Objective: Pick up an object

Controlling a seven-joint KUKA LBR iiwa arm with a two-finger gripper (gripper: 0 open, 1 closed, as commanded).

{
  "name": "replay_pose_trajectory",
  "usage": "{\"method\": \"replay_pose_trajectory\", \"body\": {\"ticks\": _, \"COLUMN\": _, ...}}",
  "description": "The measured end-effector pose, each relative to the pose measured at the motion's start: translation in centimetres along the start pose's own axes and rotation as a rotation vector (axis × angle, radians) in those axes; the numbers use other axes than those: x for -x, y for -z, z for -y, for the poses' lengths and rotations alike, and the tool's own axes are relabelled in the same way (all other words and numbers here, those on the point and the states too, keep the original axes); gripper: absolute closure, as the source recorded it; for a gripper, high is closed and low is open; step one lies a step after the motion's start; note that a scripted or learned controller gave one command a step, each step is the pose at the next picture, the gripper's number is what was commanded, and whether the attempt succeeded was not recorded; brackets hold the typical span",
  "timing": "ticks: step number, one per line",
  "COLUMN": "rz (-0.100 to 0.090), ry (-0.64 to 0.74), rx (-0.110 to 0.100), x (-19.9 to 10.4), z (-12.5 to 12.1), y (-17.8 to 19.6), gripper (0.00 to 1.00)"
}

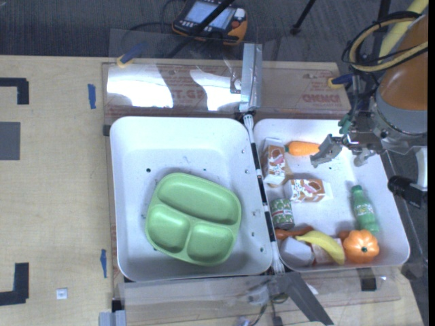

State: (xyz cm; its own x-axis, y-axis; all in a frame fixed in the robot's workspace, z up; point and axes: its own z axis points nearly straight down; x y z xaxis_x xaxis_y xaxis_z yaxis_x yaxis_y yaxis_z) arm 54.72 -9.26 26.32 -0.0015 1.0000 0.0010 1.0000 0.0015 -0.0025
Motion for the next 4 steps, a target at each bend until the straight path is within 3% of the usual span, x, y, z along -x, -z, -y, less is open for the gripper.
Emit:
{"method": "replay_pose_trajectory", "body": {"ticks": 1, "rz": 0.000, "ry": 0.117, "rx": 0.001, "x": 6.1, "z": 4.2, "y": -3.5, "gripper": 0.00}}
{"method": "replay_pose_trajectory", "body": {"ticks": 2, "rz": 0.003, "ry": 0.065, "rx": 0.005, "x": 11.1, "z": 1.9, "y": -5.9, "gripper": 0.00}}
{"method": "replay_pose_trajectory", "body": {"ticks": 3, "rz": -0.013, "ry": 0.007, "rx": 0.008, "x": 11.7, "z": 0.5, "y": -16.6, "gripper": 0.00}}
{"method": "replay_pose_trajectory", "body": {"ticks": 4, "rz": -0.005, "ry": 0.004, "rx": 0.008, "x": 12.1, "z": 0.6, "y": -15.7, "gripper": 1.00}}
